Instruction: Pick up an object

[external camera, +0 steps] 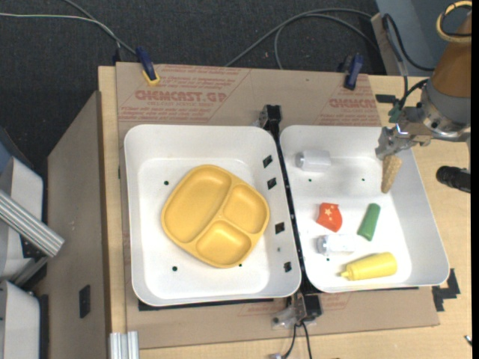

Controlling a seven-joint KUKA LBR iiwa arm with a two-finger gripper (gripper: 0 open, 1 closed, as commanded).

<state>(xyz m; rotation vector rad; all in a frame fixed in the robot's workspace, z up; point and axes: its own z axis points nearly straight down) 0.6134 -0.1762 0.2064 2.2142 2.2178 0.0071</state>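
1. White bins sit side by side at frame centre: left bin (pixel 142 200) and right bin (pixel 426 223).
2. Yellow tray (pixel 215 215), with three compartments, lies in the middle of the left bin.
3. Right bin contents: a pale bottle (pixel 313 159) at upper left; a red piece (pixel 329 216) at centre; a green piece (pixel 368 221) just right of it; a small clear item (pixel 329 245) below the red piece; a yellow bottle (pixel 370 266) along the lower edge.
4. Gripper (pixel 392 149) hangs at the right bin's upper right corner, its grey arm (pixel 449 88) entering from the frame's right.
5. Tan cone (pixel 390 172) hangs point-down directly under the gripper, its wide end at the fingertips; the jaws appear closed on that end.
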